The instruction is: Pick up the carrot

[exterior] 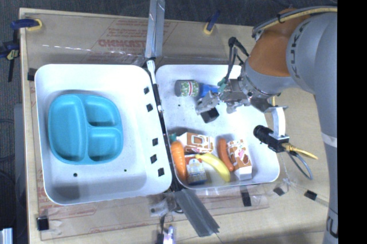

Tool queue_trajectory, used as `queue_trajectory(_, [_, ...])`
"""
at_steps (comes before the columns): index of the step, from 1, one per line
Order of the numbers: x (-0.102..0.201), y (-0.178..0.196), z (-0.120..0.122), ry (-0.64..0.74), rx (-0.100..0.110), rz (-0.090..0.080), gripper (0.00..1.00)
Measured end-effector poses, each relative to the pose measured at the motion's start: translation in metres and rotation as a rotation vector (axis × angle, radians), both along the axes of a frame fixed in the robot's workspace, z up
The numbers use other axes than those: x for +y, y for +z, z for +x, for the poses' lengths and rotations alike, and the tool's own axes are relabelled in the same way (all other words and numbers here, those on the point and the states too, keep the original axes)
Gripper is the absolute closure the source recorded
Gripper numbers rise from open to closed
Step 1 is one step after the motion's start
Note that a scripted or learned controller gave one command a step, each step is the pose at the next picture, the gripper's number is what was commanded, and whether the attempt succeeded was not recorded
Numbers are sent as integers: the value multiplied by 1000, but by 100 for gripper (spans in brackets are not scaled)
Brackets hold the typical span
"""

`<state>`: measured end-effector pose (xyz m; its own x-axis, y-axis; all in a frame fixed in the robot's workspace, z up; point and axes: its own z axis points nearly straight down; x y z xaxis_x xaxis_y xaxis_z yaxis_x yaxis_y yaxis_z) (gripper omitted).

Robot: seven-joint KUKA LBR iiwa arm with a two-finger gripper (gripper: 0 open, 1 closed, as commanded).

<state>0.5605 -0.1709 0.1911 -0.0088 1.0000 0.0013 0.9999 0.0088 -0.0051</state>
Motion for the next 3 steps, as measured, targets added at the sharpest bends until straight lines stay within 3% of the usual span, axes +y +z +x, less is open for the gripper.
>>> queue_trajectory(1, [37, -96, -74, 347, -16, -8, 0])
queue_trajectory(2, [37, -85, -72, 352, -17, -8, 100])
queue_trajectory(3, [130, 0, -83, 113, -4, -1, 100])
